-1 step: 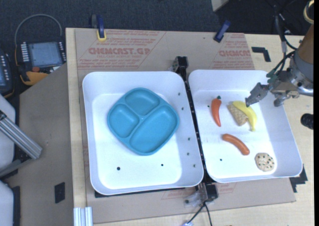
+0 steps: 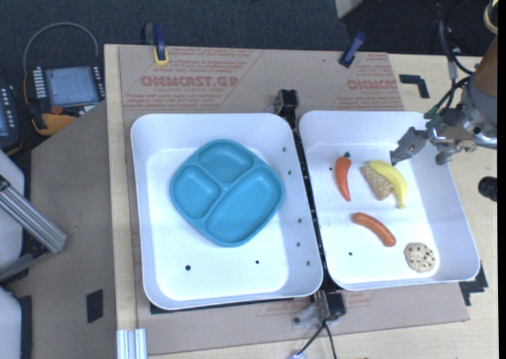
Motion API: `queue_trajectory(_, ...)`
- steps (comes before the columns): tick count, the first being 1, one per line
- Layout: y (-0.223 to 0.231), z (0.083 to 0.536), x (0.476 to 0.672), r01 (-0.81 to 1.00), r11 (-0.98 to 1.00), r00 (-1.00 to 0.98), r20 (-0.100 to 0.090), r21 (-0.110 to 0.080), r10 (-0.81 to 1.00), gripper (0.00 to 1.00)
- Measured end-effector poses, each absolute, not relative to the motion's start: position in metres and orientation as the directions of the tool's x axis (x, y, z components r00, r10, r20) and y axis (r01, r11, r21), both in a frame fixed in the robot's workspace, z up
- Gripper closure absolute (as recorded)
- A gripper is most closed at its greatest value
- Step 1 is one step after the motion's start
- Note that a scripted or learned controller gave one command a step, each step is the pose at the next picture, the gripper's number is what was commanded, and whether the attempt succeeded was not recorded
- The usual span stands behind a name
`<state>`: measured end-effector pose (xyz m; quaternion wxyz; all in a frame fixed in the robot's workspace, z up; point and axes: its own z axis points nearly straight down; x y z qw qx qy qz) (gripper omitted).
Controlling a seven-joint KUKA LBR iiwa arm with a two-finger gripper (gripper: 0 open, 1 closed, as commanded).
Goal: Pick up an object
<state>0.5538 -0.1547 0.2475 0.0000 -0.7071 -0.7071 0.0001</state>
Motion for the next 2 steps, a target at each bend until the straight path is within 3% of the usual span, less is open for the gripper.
queue_trajectory(2, -0.14, 0.136, 0.549, 1.0, 0.0, 0.0, 0.003, -0.007, 1.0, 0.0)
